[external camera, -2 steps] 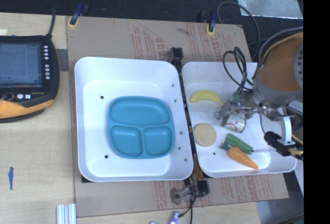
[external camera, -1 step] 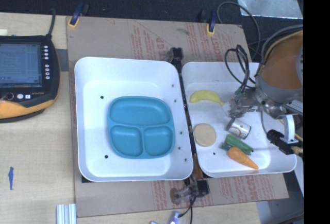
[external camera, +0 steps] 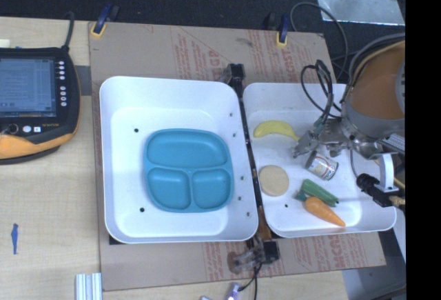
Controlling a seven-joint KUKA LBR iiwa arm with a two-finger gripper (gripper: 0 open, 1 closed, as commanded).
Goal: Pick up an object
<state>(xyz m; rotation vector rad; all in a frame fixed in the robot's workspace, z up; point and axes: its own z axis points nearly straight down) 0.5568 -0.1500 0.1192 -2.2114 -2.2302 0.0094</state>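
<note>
The small can point(external camera: 322, 167) lies on its side in the right bin point(external camera: 372, 224), toward its middle, and it looks the likeliest pick. The gripper point(external camera: 311, 145) hangs just above it, at about eleven o'clock from the can, fingers spread with nothing between them.

To do this step well, centre the fingers over the can's body before you descend, so one finger comes down on each side of it. A can on its side will probably roll, so close across the round flanks, not along the axis.

Mind the neighbours. The carrot point(external camera: 323, 211) lies near at six o'clock from the can, the round biscuit point(external camera: 274, 180) at eight o'clock, and the banana point(external camera: 275, 129) further off at ten. The blue divided plate point(external camera: 187, 169) in the left bin point(external camera: 117, 223) is well apart.
</note>
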